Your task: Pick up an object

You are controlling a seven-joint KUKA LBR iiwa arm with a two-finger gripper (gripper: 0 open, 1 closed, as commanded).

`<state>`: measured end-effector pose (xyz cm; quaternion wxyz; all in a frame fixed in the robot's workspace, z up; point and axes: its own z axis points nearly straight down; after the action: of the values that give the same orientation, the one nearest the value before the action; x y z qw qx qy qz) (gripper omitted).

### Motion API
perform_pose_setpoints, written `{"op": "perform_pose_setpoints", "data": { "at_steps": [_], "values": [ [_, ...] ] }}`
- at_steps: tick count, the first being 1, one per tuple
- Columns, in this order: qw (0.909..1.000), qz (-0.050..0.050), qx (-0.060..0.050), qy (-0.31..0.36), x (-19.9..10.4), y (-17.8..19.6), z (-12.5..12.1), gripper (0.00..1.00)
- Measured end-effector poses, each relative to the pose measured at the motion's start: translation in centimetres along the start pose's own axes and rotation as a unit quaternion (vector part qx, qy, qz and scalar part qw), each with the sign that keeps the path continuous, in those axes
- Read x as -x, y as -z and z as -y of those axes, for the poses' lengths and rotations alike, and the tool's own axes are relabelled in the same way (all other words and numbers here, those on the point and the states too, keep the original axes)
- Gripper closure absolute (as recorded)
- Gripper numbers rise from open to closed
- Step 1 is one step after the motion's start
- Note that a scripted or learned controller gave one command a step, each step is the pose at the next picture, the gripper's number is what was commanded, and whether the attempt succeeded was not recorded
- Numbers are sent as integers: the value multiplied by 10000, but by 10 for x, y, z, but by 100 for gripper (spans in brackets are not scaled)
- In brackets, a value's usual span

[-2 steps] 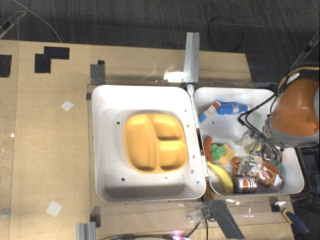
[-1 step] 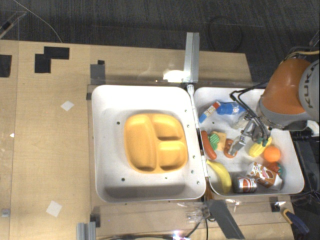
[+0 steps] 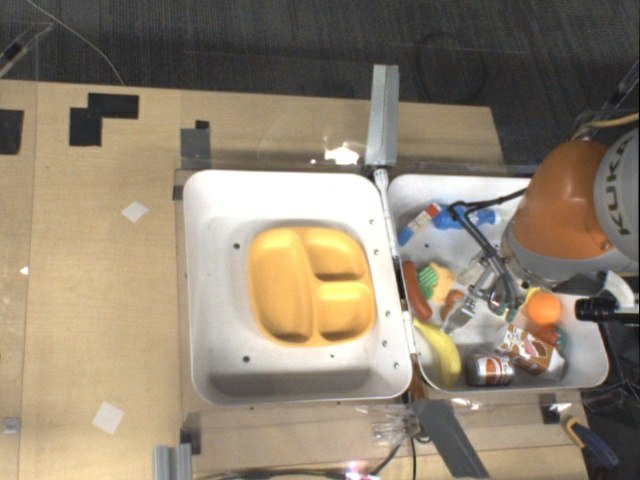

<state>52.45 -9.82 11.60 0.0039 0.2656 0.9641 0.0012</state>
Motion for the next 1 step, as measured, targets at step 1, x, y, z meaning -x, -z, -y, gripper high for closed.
{"op": "perform_pose_setpoints", "data": {
  "at_steps": [1],
  "values": [
    [9968, 18, 5, -797, 42, -26, -5, 0]
  ]
}}
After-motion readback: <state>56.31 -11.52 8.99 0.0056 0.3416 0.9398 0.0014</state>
